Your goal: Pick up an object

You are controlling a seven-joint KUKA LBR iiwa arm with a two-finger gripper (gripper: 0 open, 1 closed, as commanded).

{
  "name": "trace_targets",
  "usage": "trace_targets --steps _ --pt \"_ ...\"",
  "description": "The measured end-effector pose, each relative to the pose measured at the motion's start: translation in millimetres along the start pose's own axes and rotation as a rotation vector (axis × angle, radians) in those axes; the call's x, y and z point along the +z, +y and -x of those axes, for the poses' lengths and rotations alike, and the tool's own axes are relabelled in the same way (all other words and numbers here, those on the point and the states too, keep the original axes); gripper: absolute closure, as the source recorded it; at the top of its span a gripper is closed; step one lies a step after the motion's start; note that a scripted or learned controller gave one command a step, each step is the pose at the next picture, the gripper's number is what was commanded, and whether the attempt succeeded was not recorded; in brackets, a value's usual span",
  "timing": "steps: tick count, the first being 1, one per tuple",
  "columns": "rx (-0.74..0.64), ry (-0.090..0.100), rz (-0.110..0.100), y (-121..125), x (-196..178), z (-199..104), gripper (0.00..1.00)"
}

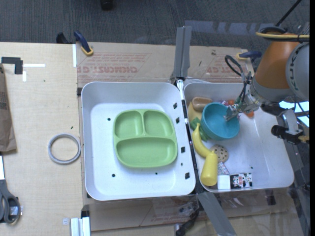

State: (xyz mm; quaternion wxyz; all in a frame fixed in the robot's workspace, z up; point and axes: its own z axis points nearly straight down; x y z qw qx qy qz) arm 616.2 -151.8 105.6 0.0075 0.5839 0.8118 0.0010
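Nearest the camera, at the bottom edge of the right bin [275, 178], lies a small printed card/box [236, 181] w/ a white block just left of it, beside the base of a yellow bottle-like item [209, 168]. Task obj: teal bowl [220, 121], upper-left part of the right bin, tilted on its side w/ its opening facing roughly right. End effector [235, 111] sits at the bowl's upper-right rim, reaching in from the right of the frame; fingers too small and blurred, so can't tell if spread or pinching the rim. Grey arm w/ orange band [275, 65] fills the upper right. Around the bowl: tan/orange item [201, 103] just above-left, banana [199, 142] curving below-left and touching the yellow bottle item, round perforated disc [220, 153] just below. Small red/orange bit near the end effector, unclear what. Left bin [93, 146] holds a green divided plate [145, 137], three compartments, lying flat in the middle. Further out on the desk [34, 112]: tape ring [64, 148] at left, blue clamp [83, 43] upper left, brown paper bag at far-left edge, scissors handles in lower-left corner.
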Motion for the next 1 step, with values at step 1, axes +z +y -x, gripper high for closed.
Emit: trace_targets --steps 1 --pt "0.224 0.009 -0.015 17.5 -59.7 6.5 1.0"
